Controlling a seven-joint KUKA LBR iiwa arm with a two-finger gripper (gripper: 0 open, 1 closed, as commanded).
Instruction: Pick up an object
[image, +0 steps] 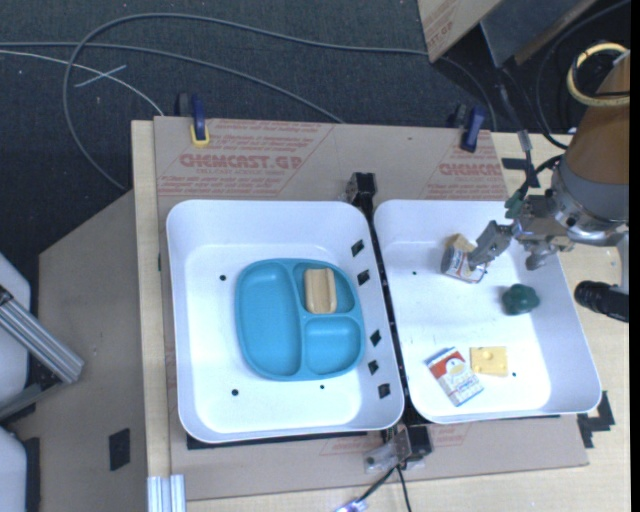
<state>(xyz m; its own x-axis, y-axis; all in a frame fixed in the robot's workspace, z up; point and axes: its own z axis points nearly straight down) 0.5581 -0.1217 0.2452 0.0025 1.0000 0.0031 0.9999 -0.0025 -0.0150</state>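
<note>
White right bin (560, 390), nearest me: a red-and-white packet (453, 375) beside a yellow block (489, 360), then a dark green lump (519, 298). Farther back I see the hand (481, 259) over a small tan-and-silver object (459, 256), one finger touching it; whether it is clenched on the object I cannot tell. Left bin (200, 400) carries a blue divided tray (270, 335) with a tan block (319, 290). Beyond, the bench (300, 160) shows printed cardboard, blue clamps (199, 117) and cables on dark floor (80, 120).
</note>
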